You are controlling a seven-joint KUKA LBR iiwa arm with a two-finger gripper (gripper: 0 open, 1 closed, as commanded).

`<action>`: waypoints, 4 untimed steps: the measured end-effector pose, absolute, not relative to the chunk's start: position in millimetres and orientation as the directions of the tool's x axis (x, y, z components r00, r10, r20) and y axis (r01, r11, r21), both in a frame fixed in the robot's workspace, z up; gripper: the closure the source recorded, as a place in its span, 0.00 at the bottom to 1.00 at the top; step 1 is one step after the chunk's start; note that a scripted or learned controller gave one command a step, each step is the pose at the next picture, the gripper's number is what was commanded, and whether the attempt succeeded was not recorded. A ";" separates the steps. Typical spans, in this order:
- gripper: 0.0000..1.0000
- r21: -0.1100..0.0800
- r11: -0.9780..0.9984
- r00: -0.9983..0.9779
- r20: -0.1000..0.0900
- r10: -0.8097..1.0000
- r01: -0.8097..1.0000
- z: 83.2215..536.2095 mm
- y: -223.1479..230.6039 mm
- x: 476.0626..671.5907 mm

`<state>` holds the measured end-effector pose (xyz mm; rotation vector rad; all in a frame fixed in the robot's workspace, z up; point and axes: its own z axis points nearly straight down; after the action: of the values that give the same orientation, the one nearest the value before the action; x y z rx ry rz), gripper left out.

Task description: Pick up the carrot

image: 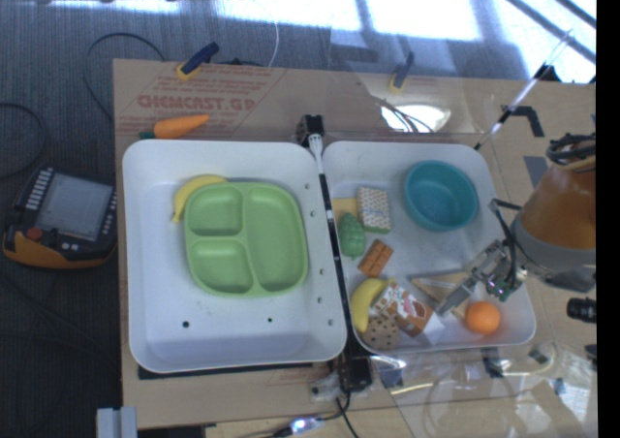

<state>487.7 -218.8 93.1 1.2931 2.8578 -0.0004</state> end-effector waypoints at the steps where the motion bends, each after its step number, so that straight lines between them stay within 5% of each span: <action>1: 0.00 0.000 0.900 -0.900 -0.021 0.436 0.436 91.0 -220.9 491.2; 2: 0.00 -0.003 0.988 -0.988 -0.026 0.155 0.155 91.2 -225.1 493.0; 3: 0.00 0.000 0.978 -0.978 -0.007 -0.209 -0.209 180.6 -223.2 500.3; 4: 0.00 0.001 0.916 -0.916 0.003 0.400 0.400 95.6 -221.8 520.9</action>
<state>520.9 -221.8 95.6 0.6428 3.0784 0.0027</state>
